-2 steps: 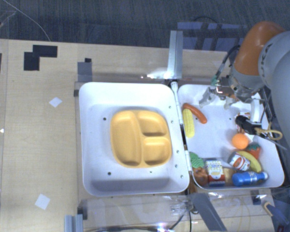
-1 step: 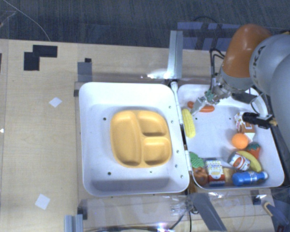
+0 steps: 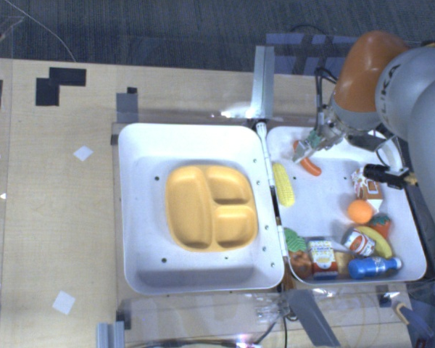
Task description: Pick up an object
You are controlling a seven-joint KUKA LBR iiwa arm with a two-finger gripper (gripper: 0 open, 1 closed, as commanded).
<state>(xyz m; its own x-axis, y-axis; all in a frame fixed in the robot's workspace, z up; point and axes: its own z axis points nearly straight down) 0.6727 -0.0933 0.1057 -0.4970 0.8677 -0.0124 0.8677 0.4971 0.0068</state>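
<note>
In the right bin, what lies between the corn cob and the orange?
Nothing: in the camera view, the stretch of the right bin's floor between the corn cob and the orange is bare white.

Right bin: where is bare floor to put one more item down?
In the right bin, bare floor lies mid-bin, between the corn and the orange. The near edge around the blue bottle is crowded; the end effector occupies the far corner.
</note>
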